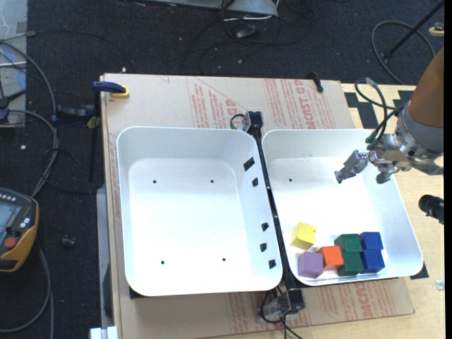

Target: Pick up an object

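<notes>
Arm (432,111) cut off at right edge

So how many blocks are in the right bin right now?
5, clustered near its front edge: yellow block, purple block, orange block, green block, blue block. More could hide behind them.

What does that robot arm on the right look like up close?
The arm is grey with a broad orange band above the wrist. Dark cables loop beside it near the wrist. It ends in a small metallic grey gripper with two thin prongs, lighter than the black floor behind.
</notes>
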Tool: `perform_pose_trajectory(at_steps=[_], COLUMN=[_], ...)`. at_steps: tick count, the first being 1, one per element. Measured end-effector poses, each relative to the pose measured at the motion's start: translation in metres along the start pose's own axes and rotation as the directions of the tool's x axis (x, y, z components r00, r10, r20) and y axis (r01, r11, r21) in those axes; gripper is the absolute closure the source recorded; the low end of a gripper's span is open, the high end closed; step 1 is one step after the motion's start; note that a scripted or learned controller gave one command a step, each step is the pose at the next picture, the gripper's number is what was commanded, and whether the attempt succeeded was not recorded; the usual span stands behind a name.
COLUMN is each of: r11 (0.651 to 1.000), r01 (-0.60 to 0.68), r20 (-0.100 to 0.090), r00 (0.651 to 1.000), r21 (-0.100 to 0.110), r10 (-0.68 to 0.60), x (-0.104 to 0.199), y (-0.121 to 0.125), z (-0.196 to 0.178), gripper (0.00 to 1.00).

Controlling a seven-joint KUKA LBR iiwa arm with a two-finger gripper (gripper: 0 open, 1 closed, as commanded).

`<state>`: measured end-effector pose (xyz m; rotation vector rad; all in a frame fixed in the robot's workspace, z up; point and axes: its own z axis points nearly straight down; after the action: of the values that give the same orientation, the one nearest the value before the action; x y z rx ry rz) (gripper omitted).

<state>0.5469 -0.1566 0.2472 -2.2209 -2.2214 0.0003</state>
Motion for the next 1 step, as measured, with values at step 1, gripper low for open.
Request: perform_pose_trajectory(at_steps=[1], r11=[1.0], r01=[0.001], r20=[-0.002], r00=[1.0], r21=[0.009], r10=[-0.001], x=[0.0144], y=[-0.0023], z=[0.104], gripper=[0.0])
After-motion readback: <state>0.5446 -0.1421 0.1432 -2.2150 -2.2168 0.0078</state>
